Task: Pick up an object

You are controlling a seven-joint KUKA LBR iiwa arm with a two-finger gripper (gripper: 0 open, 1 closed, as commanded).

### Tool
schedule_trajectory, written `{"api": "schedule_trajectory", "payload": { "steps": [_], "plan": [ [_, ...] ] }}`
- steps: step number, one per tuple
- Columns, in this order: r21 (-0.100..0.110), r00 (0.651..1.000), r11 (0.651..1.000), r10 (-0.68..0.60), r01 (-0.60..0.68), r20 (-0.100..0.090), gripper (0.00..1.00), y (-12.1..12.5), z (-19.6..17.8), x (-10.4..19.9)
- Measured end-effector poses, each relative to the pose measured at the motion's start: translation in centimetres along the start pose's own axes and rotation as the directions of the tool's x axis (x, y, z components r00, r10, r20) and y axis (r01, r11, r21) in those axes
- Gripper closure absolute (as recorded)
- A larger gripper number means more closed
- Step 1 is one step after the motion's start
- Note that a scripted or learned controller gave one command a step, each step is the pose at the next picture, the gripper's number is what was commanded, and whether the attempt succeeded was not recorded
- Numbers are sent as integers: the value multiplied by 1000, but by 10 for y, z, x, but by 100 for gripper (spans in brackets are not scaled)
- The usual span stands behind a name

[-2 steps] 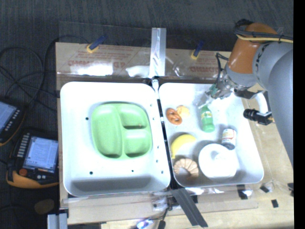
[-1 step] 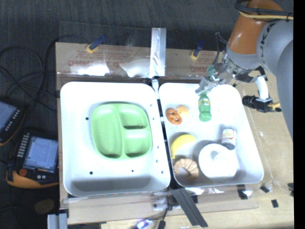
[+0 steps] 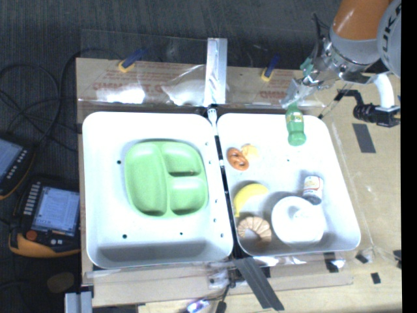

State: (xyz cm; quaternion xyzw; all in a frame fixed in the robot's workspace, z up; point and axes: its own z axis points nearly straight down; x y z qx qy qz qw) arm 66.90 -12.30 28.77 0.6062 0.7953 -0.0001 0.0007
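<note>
We see the arm (image 3: 365, 12) at the top right, above the back edge of the right bin (image 3: 339, 168). The gripper (image 3: 305, 87) hangs over the bin's rear rim; we can't tell how it's set, it's blurred against the clear plastic behind. A green bottle (image 3: 295, 128) sits just below the gripper, upright-ish, near the bin's back wall; no sign it's pinched. Right bin also has a pretzel (image 3: 237, 158) close to the left wall, a yellow lemon (image 3: 250, 195) below it, a tan pastry (image 3: 254, 228) at the front, a white round lid or bowl (image 3: 298, 220) touching the pastry's right side, and a small can (image 3: 313, 187) just behind that. Left bin (image 3: 104, 142) holds a green divided tray (image 3: 164, 177), lying flat in the middle. Both bins sit side by side on the tabletop (image 3: 378, 201).
</note>
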Motion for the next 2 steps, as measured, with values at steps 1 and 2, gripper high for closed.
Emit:
{"api": "schedule_trajectory", "payload": {
  "steps": [1,2],
  "plan": [
    [3,1000,1000,11,-11,1,100,-28,58,7],
    [3,989,989,148,-148,-1,100,13,88,49]
  ]
}}
